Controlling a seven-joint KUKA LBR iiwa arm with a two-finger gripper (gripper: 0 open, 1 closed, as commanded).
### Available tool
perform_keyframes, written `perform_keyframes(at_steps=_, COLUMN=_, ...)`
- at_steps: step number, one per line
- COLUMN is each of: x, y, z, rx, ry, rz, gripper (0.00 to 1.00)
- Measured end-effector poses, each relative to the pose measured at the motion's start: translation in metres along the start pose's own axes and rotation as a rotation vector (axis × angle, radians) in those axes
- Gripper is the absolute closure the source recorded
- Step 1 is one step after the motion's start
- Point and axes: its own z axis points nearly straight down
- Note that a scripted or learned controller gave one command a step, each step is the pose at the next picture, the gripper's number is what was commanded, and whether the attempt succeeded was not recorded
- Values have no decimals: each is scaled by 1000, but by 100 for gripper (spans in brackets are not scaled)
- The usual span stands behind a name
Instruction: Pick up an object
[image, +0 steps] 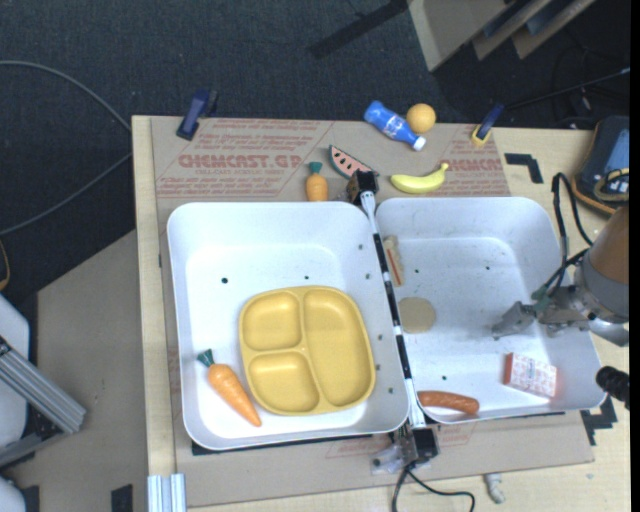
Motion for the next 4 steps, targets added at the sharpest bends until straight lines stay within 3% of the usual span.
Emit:
perform_keyframes(at_steps=1, x=-15, y=55, z=35, rx=3, ry=9, rz=-5, gripper=0)
perform_keyframes(at_steps=2, x=-18, y=-19, z=36, rx=7, ry=9, rz=-1, gripper=0)
perform_keyframes(at_steps=3, x=-19, y=-18, z=26, rx=2, ry=3, rz=0, gripper=100)
perform_keyframes(at_steps=4, x=-18, y=-18, z=26, rx=3, ry=5, rz=-1, gripper=0)
